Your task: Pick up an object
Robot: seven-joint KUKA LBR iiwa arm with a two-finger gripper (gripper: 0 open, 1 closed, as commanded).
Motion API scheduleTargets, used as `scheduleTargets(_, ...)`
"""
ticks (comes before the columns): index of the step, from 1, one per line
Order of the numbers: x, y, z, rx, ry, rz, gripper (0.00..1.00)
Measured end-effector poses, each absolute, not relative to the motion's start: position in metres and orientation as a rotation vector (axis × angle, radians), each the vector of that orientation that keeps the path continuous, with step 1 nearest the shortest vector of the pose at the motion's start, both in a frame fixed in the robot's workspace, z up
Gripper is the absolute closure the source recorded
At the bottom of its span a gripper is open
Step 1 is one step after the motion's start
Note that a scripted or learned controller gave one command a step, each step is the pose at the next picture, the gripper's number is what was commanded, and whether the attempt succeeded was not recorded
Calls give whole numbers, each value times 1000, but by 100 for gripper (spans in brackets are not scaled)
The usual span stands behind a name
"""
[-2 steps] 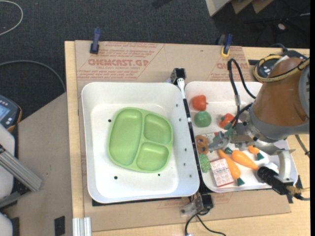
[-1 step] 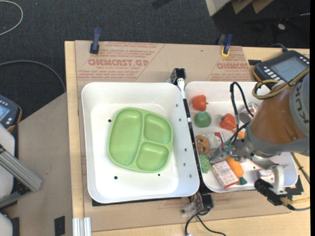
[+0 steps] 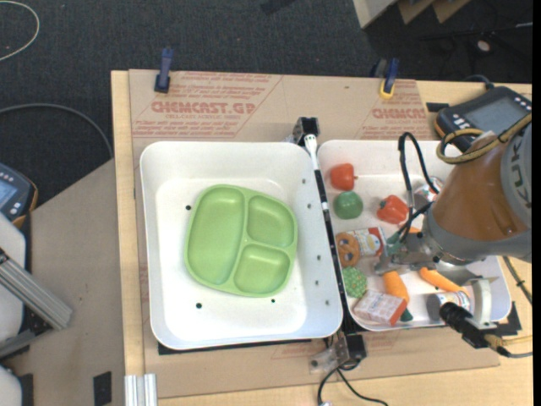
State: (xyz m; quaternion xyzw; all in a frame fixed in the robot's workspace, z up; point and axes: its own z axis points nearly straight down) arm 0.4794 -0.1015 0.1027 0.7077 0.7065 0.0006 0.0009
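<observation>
Two shallow white bins sit side by side on the counter. The left bin holds a green divided plate, three compartments, lying flat near the middle. The right bin is the busy one: a red tomato-like piece at twelve o'clock, a green round piece just below it, a red pepper-like piece toward three o'clock of that. Lower down, a pretzel packet, a green textured piece, an orange carrot and a red-and-white packet crowd together at six o'clock. The arm reaches in from three o'clock, covering the bin's right half. The pincer sits low among the packet and carrot; whether it grips anything, I cannot tell.
</observation>
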Motion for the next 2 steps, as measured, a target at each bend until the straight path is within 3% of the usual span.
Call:
scheduleTargets(1, 516, -42, 189, 2209, 2224, 10, 100)
scheduleTargets(2, 479, 10, 265, 2212, 2227, 9, 100)
